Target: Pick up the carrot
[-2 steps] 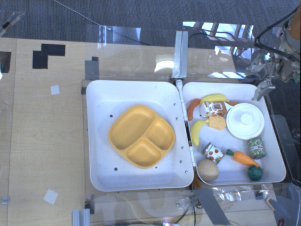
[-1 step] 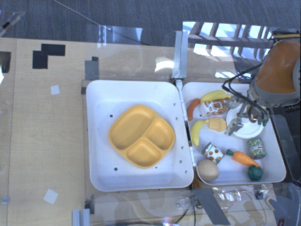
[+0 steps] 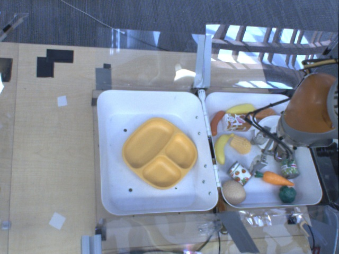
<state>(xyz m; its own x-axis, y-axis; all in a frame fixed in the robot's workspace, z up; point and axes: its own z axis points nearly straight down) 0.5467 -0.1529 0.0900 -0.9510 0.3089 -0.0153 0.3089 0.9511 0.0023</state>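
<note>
**Ana:** Camera view has the carrot (image 3: pixel 277 179) lying flat in the right bin (image 3: pixel 312 197), near its front wall, leafy end toward the left, orange tip pointing right.

**Ben:** And the gripper (image 3: pixel 263 159)?

**Ana:** Just above the carrot's green end, slightly left of it. Metal parts and cables crowd that spot, so I cannot tell how wide the fingers are, and nothing shows between them.

**Ben:** Then how should the grasp go?

**Ana:** My judgement: shift right so the fingers straddle the thick orange middle, not the leaves, and close across the short width. A grip on the tapering tip would likely slip.

**Ben:** Neighbours?

**Ana:** A dark green ball (image 3: pixel 287 194) sits just beside the tip, a small patterned box (image 3: pixel 239 173) and an egg-like piece (image 3: pixel 233 192) lie to the left. Coming straight down should avoid nudging them. The yellow plate (image 3: pixel 160 152) in the left bin (image 3: pixel 111 157) is well apart.
</note>
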